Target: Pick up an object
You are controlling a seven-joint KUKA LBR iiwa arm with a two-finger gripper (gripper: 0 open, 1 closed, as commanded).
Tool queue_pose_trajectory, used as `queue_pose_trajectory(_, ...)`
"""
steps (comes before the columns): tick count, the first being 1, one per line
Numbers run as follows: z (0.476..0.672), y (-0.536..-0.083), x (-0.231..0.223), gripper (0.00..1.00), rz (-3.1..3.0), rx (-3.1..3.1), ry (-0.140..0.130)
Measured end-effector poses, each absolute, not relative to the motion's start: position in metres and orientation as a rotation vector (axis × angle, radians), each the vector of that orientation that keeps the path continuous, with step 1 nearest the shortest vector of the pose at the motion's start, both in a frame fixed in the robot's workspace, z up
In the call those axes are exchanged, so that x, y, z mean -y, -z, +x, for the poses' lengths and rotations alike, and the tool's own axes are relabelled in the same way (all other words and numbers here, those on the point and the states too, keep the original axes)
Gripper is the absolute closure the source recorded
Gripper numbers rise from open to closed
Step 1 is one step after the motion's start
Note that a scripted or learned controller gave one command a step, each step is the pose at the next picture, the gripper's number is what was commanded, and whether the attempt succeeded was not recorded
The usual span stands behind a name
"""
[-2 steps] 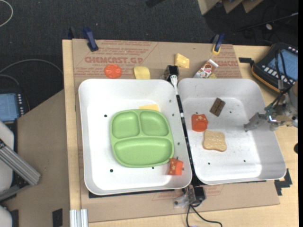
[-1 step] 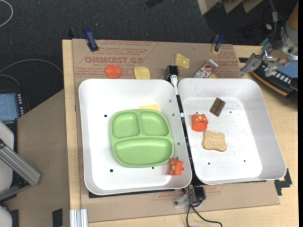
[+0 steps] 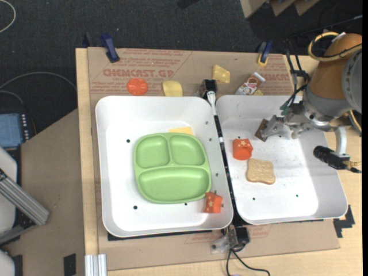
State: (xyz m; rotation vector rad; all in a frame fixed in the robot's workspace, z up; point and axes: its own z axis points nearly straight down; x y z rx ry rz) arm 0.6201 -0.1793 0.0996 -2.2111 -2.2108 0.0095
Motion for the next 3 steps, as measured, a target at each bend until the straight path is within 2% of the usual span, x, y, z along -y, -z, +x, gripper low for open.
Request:
queue_pose_trajectory(1,0.564,-0.140,0.121,0.00,-2.215,2.218,-0.003)
queue_pose_trajectory(2,0.474,-0.082,0.143,0.00,-2.220,2.209,-0.007)
queue_pose_trajectory(3,0.616,-0.086,0.151,0.00,-2.224,2.237,0.011)
